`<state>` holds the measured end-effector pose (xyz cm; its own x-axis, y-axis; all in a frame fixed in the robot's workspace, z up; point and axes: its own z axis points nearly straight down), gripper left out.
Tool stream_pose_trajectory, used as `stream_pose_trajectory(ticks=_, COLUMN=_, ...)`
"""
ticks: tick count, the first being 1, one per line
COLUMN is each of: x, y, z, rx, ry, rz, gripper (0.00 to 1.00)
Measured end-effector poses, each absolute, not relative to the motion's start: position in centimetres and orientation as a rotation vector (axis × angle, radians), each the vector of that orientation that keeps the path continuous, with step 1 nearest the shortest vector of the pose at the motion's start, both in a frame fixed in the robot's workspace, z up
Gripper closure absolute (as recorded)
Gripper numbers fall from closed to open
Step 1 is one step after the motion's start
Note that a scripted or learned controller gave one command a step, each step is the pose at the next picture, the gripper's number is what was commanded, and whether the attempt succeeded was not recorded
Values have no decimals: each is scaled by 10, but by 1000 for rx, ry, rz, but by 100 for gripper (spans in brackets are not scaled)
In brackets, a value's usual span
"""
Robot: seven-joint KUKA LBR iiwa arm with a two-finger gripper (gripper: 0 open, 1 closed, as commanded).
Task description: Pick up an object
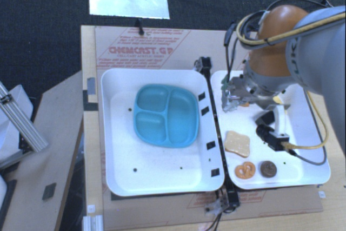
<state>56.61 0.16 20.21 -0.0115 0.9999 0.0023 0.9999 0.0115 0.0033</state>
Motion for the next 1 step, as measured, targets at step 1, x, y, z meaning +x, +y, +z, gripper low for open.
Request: stream_pose_trajectory(ticks=1, x=578, y=55, z=220, rx=2209, ry=2233, rz=7, gripper=100)
